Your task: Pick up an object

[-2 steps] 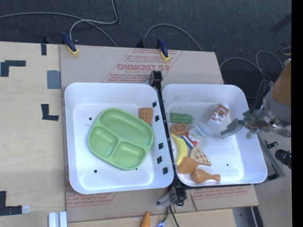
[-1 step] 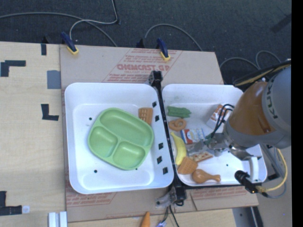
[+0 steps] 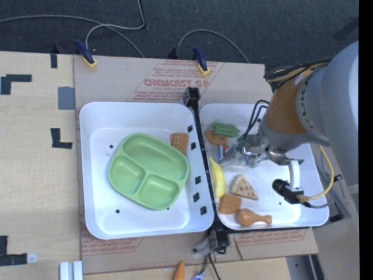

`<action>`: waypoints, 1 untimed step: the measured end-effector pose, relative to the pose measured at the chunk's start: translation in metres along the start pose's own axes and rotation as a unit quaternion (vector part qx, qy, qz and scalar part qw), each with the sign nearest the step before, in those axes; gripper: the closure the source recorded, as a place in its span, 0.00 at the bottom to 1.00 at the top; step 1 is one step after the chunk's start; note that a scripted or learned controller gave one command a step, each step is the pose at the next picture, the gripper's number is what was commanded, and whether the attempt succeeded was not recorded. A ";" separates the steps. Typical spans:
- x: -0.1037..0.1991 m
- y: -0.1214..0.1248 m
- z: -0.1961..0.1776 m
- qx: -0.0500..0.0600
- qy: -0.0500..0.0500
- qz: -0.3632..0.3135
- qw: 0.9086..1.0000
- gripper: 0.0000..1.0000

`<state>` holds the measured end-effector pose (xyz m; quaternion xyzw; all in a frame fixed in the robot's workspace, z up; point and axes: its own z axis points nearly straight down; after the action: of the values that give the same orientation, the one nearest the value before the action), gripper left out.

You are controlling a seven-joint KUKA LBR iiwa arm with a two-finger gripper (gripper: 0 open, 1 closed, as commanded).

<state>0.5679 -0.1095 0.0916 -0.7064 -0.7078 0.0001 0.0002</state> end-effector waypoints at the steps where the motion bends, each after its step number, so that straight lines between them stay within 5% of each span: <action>1: 0.016 0.071 0.006 -0.002 -0.001 0.000 1.000 0.00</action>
<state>0.6390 -0.0935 0.0859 -0.7062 -0.7080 -0.0008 -0.0014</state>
